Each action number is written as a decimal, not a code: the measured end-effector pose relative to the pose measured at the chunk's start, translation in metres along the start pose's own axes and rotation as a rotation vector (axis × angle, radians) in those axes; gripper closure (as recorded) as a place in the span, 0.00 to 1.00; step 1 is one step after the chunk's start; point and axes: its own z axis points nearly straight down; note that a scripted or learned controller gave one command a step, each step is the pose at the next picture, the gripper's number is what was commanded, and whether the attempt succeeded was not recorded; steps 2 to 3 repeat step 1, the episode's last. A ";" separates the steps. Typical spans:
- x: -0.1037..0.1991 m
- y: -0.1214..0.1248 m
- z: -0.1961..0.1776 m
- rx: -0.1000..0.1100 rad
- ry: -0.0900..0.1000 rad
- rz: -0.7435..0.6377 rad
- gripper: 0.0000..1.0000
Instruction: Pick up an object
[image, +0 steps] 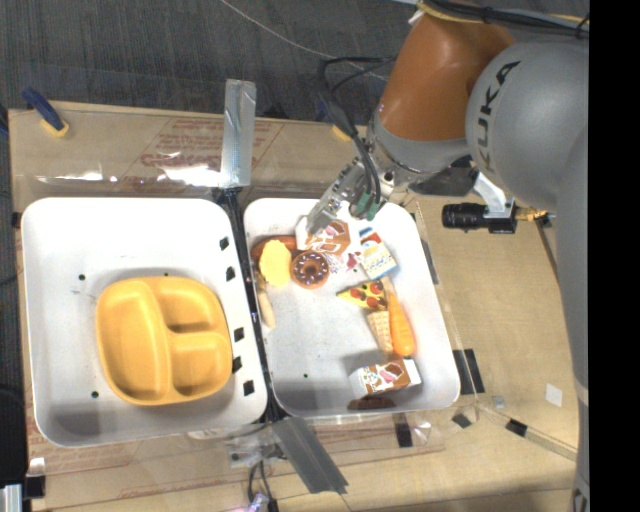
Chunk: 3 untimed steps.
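The small square toy packet with a brown biscuit printed on it (329, 238) lies at the far end of the right white bin (430, 345), directly beneath my gripper (340, 203), its edges skewed to the bin walls, with no clear long axis. Whether my hand is clenched or released, I cannot tell. The chocolate-frosted toy doughnut (310, 269) sits just beside it; the yellow compartment tray (163, 338) lies in the left bin.
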 end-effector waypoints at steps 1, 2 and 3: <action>0.001 0.010 0.090 0.006 0.007 0.329 1.00; 0.001 0.010 0.090 0.006 0.007 0.329 1.00; 0.001 0.010 0.090 0.006 0.007 0.329 1.00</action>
